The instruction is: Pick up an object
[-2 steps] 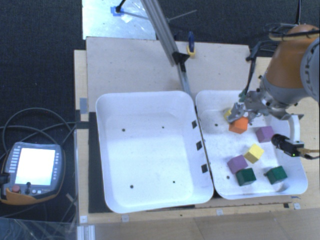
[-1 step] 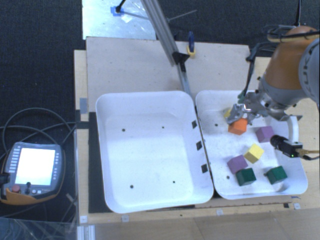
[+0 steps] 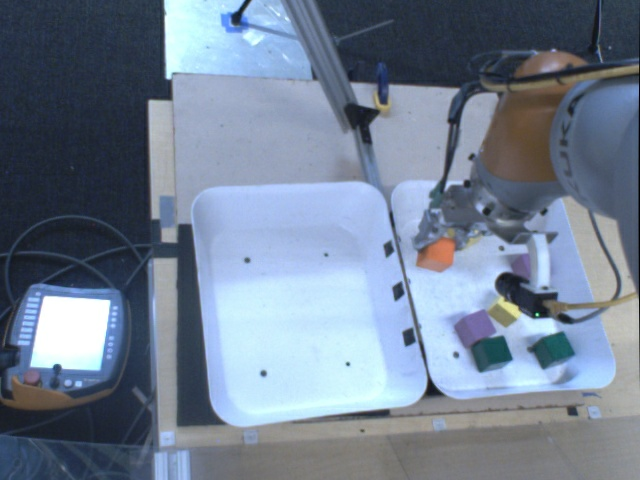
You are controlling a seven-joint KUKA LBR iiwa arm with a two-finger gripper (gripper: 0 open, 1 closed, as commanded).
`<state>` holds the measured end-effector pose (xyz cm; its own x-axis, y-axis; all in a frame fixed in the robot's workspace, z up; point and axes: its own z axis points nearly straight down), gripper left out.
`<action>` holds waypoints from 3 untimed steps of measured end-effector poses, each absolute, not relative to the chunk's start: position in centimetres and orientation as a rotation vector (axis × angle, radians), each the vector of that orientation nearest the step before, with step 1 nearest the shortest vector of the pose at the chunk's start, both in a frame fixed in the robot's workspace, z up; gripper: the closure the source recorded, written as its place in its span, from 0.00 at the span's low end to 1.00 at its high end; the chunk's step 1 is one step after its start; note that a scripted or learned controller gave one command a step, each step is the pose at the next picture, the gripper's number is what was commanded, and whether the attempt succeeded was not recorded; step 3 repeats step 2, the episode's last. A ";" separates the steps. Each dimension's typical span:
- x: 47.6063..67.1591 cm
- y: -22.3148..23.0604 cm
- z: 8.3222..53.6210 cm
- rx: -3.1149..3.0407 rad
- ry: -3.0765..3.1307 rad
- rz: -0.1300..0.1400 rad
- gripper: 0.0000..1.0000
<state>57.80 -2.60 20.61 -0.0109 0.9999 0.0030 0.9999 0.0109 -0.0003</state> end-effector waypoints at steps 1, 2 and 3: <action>58.3 2.1 20.9 -2.209 -2.232 -0.003 1.00; 58.5 6.9 21.9 -2.209 -2.232 -0.004 1.00; 58.5 6.9 21.9 -2.209 -2.232 -0.004 1.00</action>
